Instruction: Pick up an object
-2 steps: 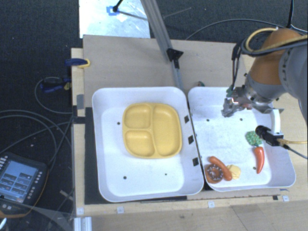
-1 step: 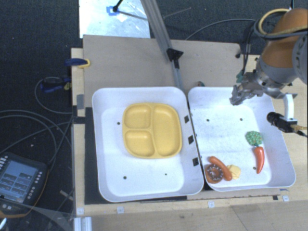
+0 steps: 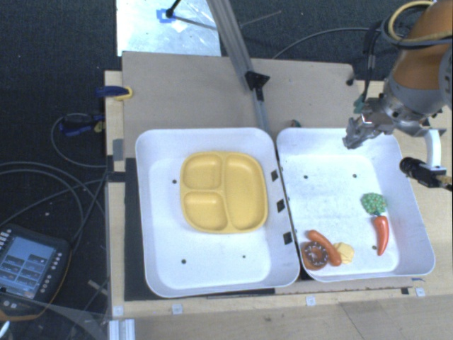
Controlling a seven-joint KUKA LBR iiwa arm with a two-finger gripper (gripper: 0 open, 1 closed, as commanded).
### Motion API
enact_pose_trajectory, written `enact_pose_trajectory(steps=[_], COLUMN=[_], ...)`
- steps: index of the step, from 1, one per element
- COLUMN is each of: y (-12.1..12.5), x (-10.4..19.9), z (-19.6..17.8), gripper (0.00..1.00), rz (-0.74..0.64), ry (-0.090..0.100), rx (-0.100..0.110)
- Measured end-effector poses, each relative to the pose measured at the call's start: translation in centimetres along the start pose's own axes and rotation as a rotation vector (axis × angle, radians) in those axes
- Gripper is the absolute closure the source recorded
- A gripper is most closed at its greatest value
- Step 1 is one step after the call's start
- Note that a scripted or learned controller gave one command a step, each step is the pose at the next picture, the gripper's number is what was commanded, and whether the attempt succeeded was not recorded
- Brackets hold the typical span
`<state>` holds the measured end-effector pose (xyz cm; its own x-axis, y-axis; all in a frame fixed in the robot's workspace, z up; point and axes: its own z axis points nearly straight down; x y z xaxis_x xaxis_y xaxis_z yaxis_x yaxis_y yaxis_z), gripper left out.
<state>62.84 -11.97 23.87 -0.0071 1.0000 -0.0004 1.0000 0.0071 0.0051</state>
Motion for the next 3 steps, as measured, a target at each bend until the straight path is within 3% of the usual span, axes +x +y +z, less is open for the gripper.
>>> enact_pose_trajectory(steps=[3], y=[-4.6], x=[13.3], z=[0.5], gripper=[1.0], rz=[-0.004], ry=[0.003], rx=[0.006])
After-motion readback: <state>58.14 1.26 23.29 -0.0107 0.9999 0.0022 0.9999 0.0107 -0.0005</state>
